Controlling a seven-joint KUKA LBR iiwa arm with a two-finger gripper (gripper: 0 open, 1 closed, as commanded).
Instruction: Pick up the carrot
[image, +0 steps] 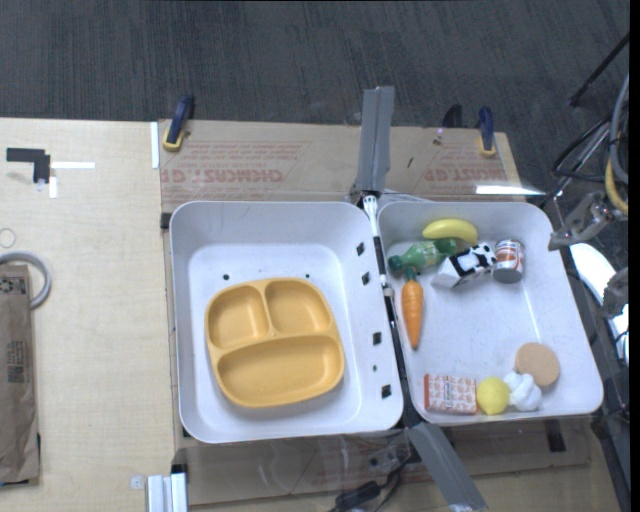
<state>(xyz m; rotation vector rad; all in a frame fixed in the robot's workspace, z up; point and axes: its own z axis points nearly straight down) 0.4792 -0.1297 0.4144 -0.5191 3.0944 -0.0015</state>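
Observation:
The carrot (411, 312) is orange with a green top and lies lengthwise in the right bin (565, 330), close to that bin's left wall, tip pointing toward the front. Its green end touches a cluster of toys at the back. Nothing rests on top of it.
Behind the carrot lie a green item (415, 258), a banana (449, 230), a black-and-white toy (468, 263) and a small can (509, 259). At the front sit a pink cracker pack (450, 393), a lemon (492, 396), a white piece (522, 390) and a tan disc (538, 363). The left bin (190, 300) holds a yellow divided plate (275, 341).

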